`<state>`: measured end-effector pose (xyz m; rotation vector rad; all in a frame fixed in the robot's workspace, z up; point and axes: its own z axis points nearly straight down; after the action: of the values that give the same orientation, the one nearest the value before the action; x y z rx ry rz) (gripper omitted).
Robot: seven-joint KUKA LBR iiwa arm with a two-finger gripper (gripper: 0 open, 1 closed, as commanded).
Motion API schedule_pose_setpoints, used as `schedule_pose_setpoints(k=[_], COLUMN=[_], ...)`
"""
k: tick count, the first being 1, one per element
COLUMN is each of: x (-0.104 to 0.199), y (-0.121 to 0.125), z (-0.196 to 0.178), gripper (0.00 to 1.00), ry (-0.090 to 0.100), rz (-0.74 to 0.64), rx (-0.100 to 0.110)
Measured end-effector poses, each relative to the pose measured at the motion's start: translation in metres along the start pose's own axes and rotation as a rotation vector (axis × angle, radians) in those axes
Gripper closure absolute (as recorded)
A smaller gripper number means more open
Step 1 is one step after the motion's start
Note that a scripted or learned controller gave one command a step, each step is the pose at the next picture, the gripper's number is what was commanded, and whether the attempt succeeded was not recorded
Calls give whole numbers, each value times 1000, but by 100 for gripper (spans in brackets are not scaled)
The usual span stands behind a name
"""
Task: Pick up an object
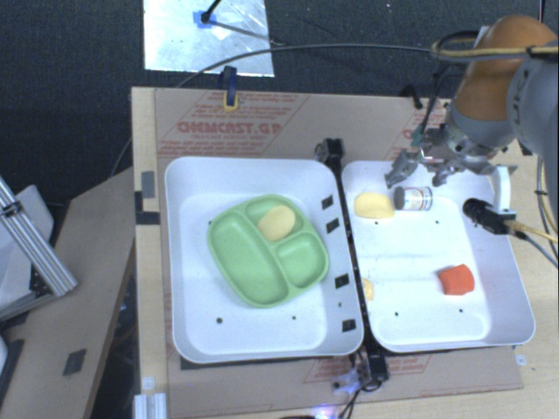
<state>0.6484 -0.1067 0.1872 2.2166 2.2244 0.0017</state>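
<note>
Objects lie in white bins (489, 321) (cardboard-topped bench (253, 120)).

Your arm (511, 77): reaching in from the right, its orange band sitting uppermost, wrist bending down and leftward. Your gripper (419, 175): hanging low, pointing down-left, its jaws standing spread apart, gripping nothing between them.

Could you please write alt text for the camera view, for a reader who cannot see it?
A grey arm's two-finger gripper hovers at the far edge of the right white bin, above a small silver can lying beside a yellow lemon-shaped piece; an orange block sits nearer. The left white bin holds a green divided tray bearing another yellow piece.
</note>
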Motion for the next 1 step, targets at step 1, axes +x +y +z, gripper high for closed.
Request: schedule_pose_setpoints(k=[1], x=[-8], y=[-4], z=[58], gripper=[0], ry=[0], rz=[2], rx=[5])
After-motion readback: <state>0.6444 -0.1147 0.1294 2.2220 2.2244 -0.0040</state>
